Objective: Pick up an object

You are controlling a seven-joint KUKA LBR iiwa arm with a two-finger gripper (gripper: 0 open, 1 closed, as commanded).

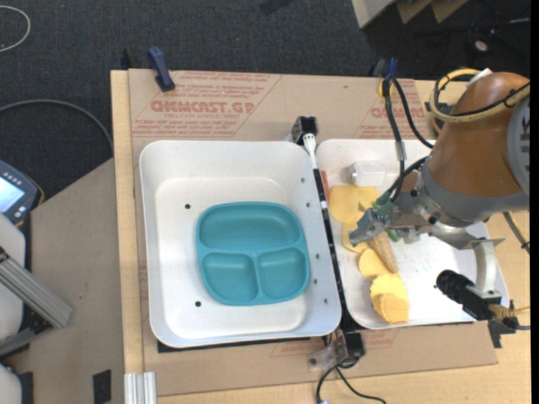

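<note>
Now end effector hangs near left wall of right bin

Left bin is leaving plenty of room along its walls, but the teal plate is hogging the whole middle. Over in the right bin, yellow chunks are crowding the left side front to back, with a tan cone-ish thing (kinda hard to tell) sitting among them. The arm is hanging over the back right, leaving some bare floor open beside the chunks
</note>
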